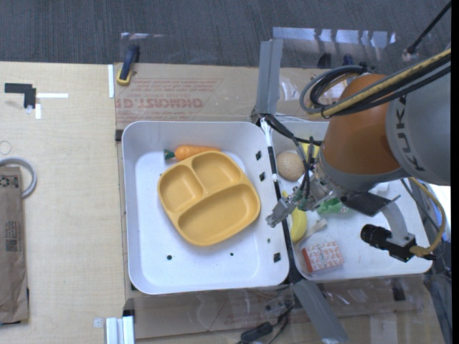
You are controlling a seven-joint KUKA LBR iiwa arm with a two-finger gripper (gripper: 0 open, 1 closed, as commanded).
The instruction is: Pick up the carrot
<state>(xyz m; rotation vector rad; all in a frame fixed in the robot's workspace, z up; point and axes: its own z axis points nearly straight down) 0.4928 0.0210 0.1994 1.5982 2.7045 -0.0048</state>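
Carrot, small orange one with a green stub, lies in the left shallow white bin, touching the far rim of the yellow three-compartment plastic plate. Landmark is that plate. Carrot sits between the plate and the bin's far wall, green end pointing away from the arm, nothing on top of it. Narrow strip of bare floor shows behind the carrot; wider bare floor lies on the plate's near side and on its far-from-arm side. Plate's arm-side edge comes close to the divider wall between the bins, so little room there.

Grey arm with orange band hangs over the right white bin, across the divider from the plate. Two-finger gripper sits at the divider, just beside the plate's arm-side edge, well apart from the carrot. Nothing is visibly between the fingers; whether they are spread or pressed together cannot be told, too small and cluttered.

Beyond the divider from the plate: a round beige ball-like item, a yellow piece just under the gripper, a small green item, and a red-and-white patterned packet nearest the camera side.
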